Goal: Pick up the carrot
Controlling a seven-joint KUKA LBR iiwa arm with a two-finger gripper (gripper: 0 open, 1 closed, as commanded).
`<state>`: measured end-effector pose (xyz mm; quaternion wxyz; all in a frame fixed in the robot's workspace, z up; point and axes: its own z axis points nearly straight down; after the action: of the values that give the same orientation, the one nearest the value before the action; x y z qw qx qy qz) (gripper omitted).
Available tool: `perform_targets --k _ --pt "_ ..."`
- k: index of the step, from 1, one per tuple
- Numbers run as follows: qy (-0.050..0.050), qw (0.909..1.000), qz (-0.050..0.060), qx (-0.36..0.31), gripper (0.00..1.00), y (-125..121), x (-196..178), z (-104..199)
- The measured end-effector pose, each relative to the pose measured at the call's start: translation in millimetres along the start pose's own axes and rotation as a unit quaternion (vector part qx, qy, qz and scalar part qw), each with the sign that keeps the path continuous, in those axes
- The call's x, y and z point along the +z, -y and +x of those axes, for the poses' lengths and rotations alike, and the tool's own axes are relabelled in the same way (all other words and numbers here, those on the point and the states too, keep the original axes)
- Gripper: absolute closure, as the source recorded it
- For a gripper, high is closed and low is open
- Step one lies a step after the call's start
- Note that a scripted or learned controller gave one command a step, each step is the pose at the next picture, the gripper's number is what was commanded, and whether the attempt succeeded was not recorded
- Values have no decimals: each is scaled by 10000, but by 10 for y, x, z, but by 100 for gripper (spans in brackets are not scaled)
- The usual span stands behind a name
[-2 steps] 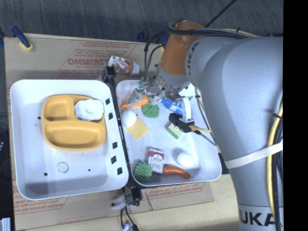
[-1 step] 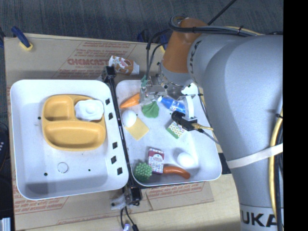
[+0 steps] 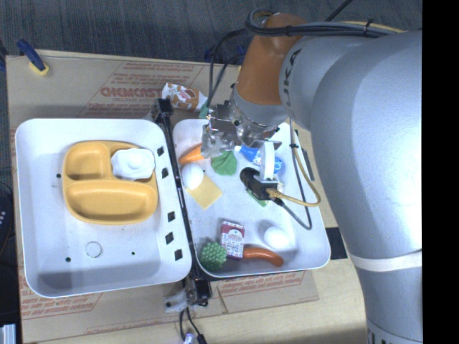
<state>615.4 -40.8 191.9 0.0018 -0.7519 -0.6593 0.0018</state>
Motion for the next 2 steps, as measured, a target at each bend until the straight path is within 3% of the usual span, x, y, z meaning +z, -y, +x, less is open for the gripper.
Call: perform_targets --k 1,2 --pt "1 9958 13 919 100 415 11 434" --pt "-6 9926 -8 1210 100 359 -505 66"
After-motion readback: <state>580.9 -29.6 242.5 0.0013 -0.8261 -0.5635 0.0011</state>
